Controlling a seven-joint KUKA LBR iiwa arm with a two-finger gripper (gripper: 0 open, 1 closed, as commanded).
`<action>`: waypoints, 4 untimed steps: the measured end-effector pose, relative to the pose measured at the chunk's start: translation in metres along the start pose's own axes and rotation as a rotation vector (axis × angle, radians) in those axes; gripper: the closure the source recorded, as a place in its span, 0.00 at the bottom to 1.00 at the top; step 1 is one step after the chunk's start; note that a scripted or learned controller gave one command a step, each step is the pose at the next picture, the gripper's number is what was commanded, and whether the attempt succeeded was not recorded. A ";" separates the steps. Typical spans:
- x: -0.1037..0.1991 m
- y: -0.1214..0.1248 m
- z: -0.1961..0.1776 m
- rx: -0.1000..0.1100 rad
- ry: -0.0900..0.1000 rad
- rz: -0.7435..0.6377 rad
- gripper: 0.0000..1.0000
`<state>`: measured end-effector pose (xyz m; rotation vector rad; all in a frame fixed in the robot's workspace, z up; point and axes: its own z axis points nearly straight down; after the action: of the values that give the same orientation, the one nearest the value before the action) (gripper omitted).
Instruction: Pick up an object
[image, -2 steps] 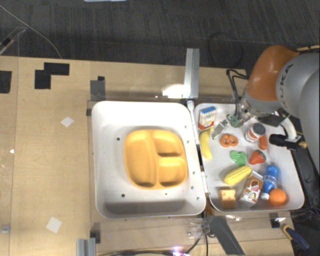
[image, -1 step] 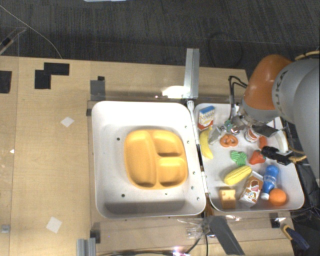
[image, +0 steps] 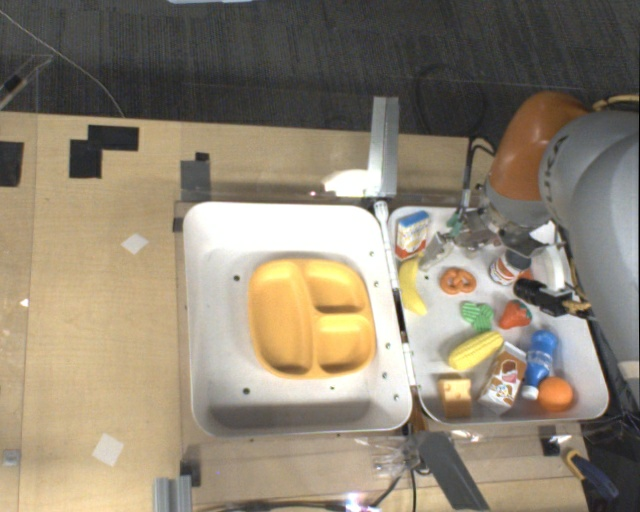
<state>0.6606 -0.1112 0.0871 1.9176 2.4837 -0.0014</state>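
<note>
two bins: toys fill the right bin (image: 600, 395), none lifted
gripper (image: 468, 232): low by the pretzel (image: 459, 281); grasp state, cannot tell
left: the whole pick

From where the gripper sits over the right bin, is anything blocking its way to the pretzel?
Nothing visible lies between them. The gripper hangs over the right bin's upper part, and the pretzel lies just below it in open floor. The banana sits to the pretzel's left, the green toy just past it, both close enough to crowd a grasp.
</note>
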 end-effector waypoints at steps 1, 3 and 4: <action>-0.022 0.005 0.000 -0.005 0.001 0.056 0.00; -0.003 -0.023 -0.001 -0.006 0.001 0.093 0.00; -0.003 -0.019 -0.016 -0.017 -0.004 0.087 1.00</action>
<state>0.6430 -0.1191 0.1031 2.0148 2.3874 0.0154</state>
